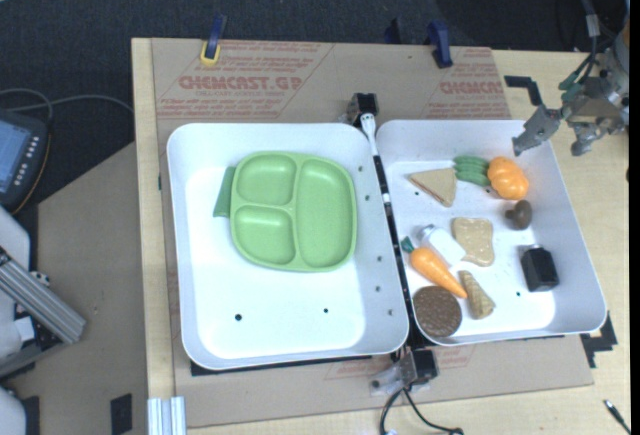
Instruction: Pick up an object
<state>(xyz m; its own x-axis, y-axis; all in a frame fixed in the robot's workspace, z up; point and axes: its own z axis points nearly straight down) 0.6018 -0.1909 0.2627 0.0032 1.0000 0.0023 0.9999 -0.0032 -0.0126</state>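
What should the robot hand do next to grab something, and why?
Probably move left and down toward the orange pumpkin toy. The gripper hangs above the right bin's upper right corner, holding nothing, and that toy is about the closest thing to it.

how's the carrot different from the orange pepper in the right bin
The carrot is long, tapered and lies slantwise near the bin's front; the orange pepper is round, squat and sits toward the back. The carrot touches other food pieces; the pepper abuts a green piece. Both are orange.
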